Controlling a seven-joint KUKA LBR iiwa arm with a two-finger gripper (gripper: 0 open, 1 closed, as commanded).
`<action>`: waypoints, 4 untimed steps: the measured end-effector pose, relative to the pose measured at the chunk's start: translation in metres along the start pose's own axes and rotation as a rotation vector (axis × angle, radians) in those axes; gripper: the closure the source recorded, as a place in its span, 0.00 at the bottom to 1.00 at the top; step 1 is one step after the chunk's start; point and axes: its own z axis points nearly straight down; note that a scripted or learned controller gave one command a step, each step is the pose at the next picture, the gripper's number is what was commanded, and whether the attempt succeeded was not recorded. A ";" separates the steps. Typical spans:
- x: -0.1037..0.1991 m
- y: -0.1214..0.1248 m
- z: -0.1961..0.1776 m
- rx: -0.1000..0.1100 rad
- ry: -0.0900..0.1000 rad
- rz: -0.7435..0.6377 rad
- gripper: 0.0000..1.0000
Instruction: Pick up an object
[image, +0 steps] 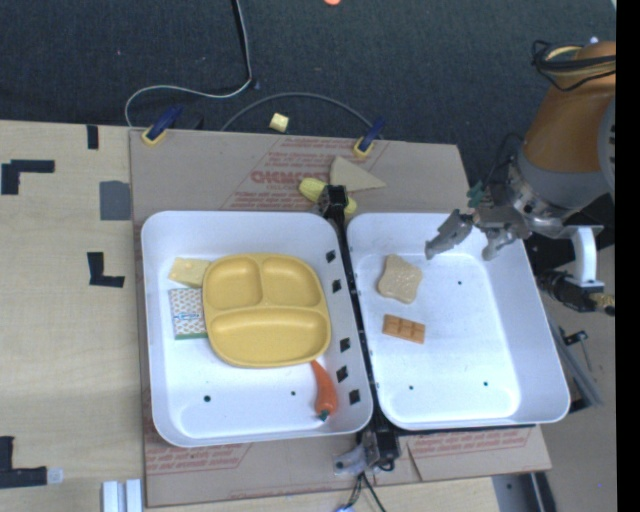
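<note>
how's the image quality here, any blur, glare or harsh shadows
Camera view: light is even and soft; the two white bins look bright, not blown out. The yellow tray and toast are fairly sharp; the gripper and arm look soft, slightly blurred.

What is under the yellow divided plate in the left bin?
The yellow plate overlaps a patterned card and a pale yellow piece at its left edge. Anything beneath its middle is hidden.

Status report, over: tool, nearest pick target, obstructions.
Tool open, nothing between fingers, over right bin far rim. Bread slice nearest, waffle piece beside it, both lying apart. Nothing blocking.
</note>
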 end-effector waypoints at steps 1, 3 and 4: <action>0.025 0.050 0.084 -0.001 -0.001 -0.002 0.00; 0.028 0.058 0.157 -0.016 -0.007 0.000 1.00; 0.028 0.058 0.158 -0.014 -0.007 0.000 0.00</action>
